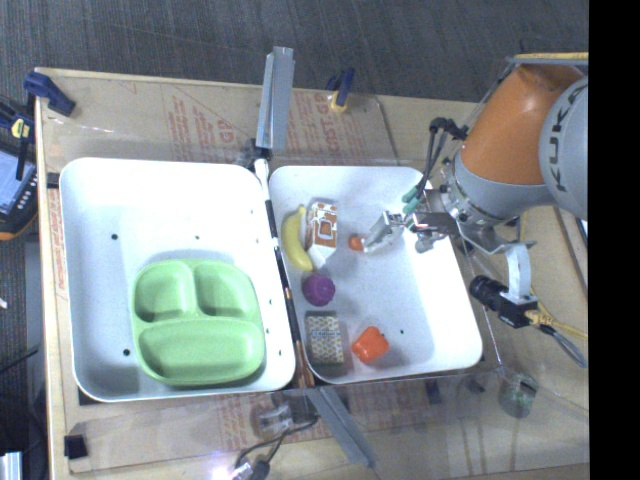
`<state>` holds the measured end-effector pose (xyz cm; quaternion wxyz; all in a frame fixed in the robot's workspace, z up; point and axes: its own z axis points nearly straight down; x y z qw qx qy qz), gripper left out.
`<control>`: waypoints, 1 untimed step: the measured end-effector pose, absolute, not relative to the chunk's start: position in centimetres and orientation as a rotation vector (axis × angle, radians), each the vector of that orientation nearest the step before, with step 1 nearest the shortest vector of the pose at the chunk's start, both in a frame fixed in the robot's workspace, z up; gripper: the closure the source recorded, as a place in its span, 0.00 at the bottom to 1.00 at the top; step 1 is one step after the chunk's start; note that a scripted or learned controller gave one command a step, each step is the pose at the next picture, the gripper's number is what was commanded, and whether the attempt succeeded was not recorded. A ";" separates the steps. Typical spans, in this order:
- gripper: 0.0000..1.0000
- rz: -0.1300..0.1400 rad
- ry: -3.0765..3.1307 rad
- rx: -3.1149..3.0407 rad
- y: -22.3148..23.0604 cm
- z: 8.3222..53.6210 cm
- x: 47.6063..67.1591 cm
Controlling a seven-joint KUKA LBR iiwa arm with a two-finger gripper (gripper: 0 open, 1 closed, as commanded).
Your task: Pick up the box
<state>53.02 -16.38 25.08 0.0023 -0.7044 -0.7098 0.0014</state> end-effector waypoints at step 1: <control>0.00 0.007 -2.251 -2.186 -21.0 19.8 59.9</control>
